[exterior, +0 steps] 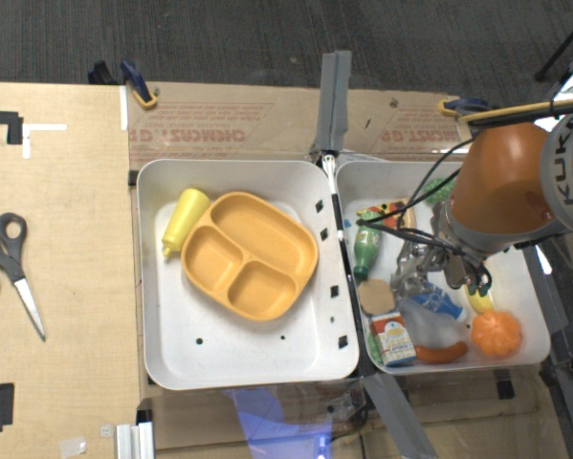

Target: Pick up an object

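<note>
My gripper (431,273) hangs low over the middle of the right bin (539,299), below the orange band of the arm (501,185). Right under and in front of it lies a clear packet with blue print (429,312). Around it are a green bottle (364,249), a brown round disc (375,296), a small red and green carton (392,340), a red sausage (439,354), an orange fruit (497,334) and a yellow piece (480,301). The arm hides the bin's far right part.
The left bin (162,333) holds a yellow divided plate (250,254) and a yellow bottle (185,220). A grey divider bar (334,94) rises between the bins. Scissors (13,256) lie on the bench at far left.
</note>
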Tool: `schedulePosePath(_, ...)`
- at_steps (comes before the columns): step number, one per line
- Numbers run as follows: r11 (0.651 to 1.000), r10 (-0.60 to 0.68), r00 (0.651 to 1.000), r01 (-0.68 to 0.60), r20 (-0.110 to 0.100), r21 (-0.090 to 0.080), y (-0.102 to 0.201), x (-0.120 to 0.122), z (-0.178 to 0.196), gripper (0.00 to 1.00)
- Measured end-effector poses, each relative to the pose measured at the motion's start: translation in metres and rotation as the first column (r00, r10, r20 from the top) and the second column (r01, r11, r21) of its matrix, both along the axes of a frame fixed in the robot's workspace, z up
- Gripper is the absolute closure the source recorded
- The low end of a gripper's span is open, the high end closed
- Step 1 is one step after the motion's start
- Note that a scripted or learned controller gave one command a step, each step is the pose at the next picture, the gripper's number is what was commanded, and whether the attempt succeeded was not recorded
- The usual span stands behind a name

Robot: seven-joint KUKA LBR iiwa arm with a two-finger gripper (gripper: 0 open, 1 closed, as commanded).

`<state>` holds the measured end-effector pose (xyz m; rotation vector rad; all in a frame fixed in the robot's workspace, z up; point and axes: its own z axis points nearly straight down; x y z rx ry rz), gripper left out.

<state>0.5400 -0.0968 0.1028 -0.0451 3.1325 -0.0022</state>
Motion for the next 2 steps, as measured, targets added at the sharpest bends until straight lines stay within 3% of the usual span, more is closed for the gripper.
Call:
schedulePosePath(1, 1.000, 0.000, 1.000, 0.000, 0.000, 0.000, 0.000, 0.000, 0.000, 0.00)
schedulePosePath(2, 0.998, -0.065, 0.998, 0.065, -0.003, 0.002, -0.021, 0.057, -0.010, 0.00)
